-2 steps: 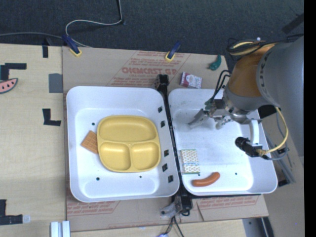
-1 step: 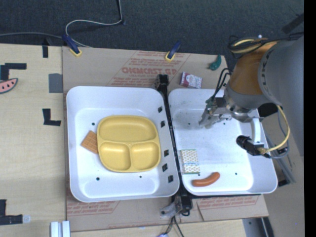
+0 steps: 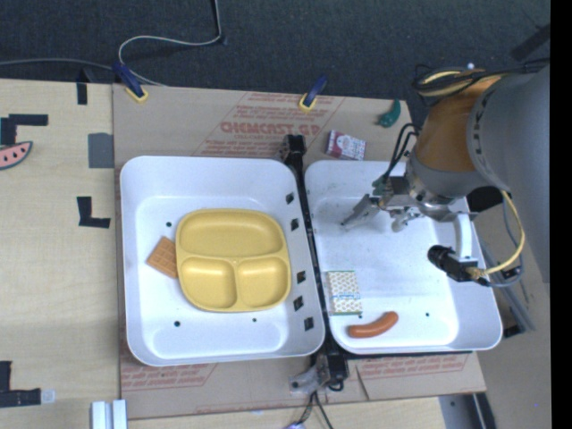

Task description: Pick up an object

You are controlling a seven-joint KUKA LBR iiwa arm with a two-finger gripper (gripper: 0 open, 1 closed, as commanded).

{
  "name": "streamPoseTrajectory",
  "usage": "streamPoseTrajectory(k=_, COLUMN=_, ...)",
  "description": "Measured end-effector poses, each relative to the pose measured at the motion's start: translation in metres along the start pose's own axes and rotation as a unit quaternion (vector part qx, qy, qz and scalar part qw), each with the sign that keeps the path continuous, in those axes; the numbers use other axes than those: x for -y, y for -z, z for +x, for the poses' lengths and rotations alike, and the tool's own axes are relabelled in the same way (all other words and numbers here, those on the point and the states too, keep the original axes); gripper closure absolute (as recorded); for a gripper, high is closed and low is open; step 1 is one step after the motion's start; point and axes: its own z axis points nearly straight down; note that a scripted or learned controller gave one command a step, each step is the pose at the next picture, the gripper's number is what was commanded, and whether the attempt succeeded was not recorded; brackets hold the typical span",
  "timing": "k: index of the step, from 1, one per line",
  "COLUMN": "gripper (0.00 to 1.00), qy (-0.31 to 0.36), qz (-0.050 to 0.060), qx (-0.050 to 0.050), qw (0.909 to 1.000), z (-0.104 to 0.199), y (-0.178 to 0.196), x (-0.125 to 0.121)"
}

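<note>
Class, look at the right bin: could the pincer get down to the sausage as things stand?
Probably yes. The sausage lies alone near the right bin's front wall, nothing covering it; the pincer hangs above the same bin.

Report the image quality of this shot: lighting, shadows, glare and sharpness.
Camera view: even, diffuse overhead light; the yellow tray casts only a soft shadow in the left bin; mild sheen on the right bin floor, no harsh glare; the gripper looks slightly soft; cardboard lettering reads clearly; the sausage is sharp.

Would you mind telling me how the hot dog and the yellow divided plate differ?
The hot dog is small, slender and orange-red; the yellow plate is broad and has compartments. The hot dog lies in the right bin, the plate in the left bin, partly over a cracker. Both lie flat.
</note>
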Motion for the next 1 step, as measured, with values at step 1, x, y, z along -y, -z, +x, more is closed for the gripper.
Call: streamPoseTrajectory(k=1, gripper=1.0, qy=0.001, qz=0.0, qx=-0.001, qw=1.0, z=0.0011, y=0.0091, x=-0.0002)
